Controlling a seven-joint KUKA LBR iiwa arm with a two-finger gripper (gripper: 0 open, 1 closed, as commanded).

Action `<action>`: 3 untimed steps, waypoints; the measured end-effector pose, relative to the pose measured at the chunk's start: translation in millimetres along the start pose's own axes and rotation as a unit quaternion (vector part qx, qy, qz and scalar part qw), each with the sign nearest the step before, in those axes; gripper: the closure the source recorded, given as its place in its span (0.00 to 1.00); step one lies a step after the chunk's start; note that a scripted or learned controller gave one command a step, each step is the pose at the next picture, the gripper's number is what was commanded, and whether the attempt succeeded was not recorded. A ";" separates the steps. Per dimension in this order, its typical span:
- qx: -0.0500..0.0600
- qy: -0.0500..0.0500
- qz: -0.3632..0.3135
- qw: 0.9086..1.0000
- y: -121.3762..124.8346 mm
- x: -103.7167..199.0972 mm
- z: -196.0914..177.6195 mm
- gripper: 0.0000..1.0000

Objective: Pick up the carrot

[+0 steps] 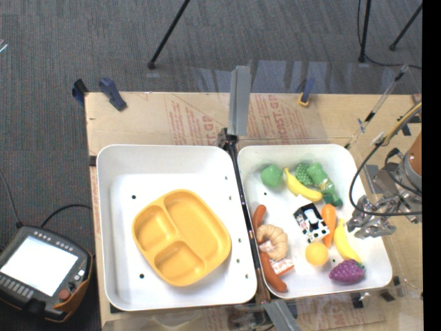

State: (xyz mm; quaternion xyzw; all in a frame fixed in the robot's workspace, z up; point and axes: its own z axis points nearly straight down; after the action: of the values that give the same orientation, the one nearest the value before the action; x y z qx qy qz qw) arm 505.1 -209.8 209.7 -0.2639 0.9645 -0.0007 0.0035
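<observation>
The carrot (pixel 330 222) is a short orange piece lying in the right bin (pixel 358 158), between a black-and-white box (pixel 311 223) on its left and a yellow banana (pixel 346 244) on its right. My gripper (pixel 371 225) hovers over the bin's right edge, a little to the right of the carrot and apart from it. Nothing shows in its grasp.
The right bin also holds a green lime (pixel 273 176), a second banana (pixel 303 186), green vegetables (pixel 321 179), a yellow fruit (pixel 316 254), purple grapes (pixel 346 272), a pastry (pixel 271 239) and sausages (pixel 258 218). A yellow divided plate (pixel 181 236) lies in the left bin (pixel 110 185).
</observation>
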 end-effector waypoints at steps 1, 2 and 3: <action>0.001 -0.001 -0.076 0.997 -9.9 -13.4 -116.3 1.00; -0.004 0.002 -0.074 0.997 -9.8 -11.3 -111.0 0.00; -0.012 0.006 -0.142 0.990 34.6 -20.0 54.8 0.00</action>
State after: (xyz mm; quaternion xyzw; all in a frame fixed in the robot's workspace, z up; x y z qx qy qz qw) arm 505.1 -169.7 155.0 -0.3983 0.9172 0.0090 -0.0059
